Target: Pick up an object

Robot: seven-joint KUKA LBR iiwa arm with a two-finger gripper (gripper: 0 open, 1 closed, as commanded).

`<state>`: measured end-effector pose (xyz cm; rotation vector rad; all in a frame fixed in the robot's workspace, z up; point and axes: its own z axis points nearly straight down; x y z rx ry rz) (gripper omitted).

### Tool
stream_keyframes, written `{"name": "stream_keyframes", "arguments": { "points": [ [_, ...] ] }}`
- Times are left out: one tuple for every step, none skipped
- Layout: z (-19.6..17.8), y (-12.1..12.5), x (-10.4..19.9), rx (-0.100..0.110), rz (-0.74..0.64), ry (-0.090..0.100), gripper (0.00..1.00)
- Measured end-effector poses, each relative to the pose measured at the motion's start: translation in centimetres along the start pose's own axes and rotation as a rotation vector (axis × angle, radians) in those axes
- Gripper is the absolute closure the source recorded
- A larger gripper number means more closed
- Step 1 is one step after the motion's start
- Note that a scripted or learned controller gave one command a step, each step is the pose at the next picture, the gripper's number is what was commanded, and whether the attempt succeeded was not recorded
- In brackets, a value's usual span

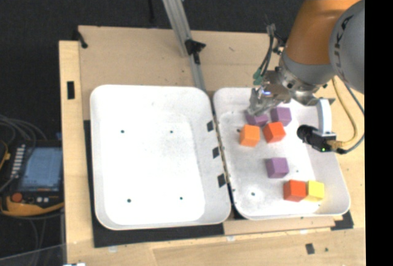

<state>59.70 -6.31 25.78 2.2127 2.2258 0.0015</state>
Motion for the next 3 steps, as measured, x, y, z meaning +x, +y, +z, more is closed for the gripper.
{"name": "stream_keyframes", "arguments": {
  "points": [
    [0.2,0.0,5.2,0.002,-0.001,0.002,1.0],
    [1.8,1.4,10.4,0.002,-0.001,0.001,1.0],
    [0.8,2.7,15.7,0.0,-0.002,0.003,1.0]
  ]
}}
